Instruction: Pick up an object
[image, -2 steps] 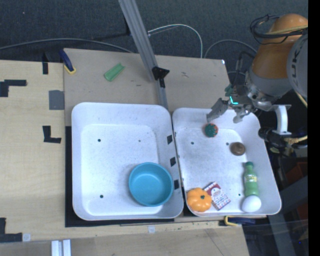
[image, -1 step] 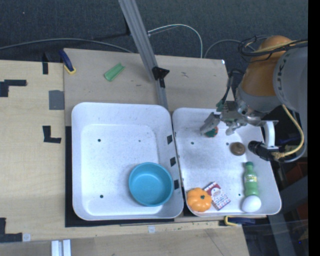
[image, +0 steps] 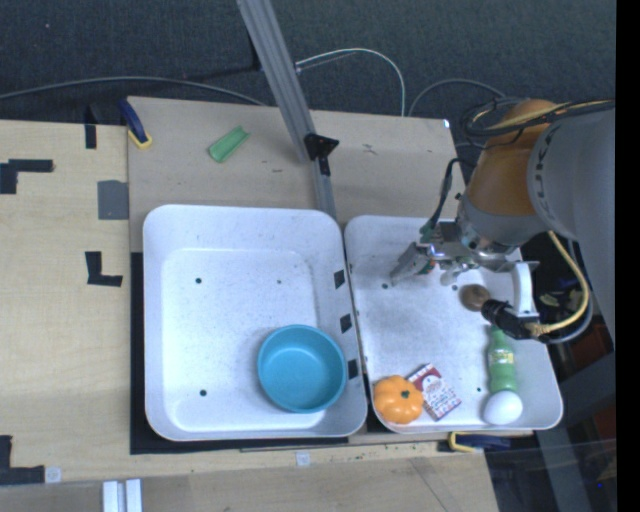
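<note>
**Now the gripper is hanging low over the right bin, with nothing between its fingers**

The arm (image: 530, 170) is reaching in from the right side, and its gripper (image: 405, 268) is pointing to the left over the upper part of the right bin (image: 400, 330). The two fingers are standing a little apart, so the gripper is released; it is not grasping any object. Under the fingertips the bare floor of the bin is showing.

The objects for picking are lying away from the gripper, along the near edge of the same bin. Below the gripper, well apart from it, an orange pumpkin (image: 399, 399) is sitting at the near left corner of this bin. Just to the right of the pumpkin a small red and white packet (image: 435, 391) is lying flat. Farther to the right a green bottle (image: 502, 361) is lying, and a white egg (image: 503, 407) is resting just beside its lower end. A small brown ball (image: 472, 295) is sitting closer, just right of the gripper body.

To the left of the gripper, in the left bin (image: 180, 290), a blue bowl (image: 301, 367) is standing upright near the near edge.

Behind the bins, on the bench (image: 60, 220), a green block (image: 228, 144) is lying well apart from the gripper.
</note>
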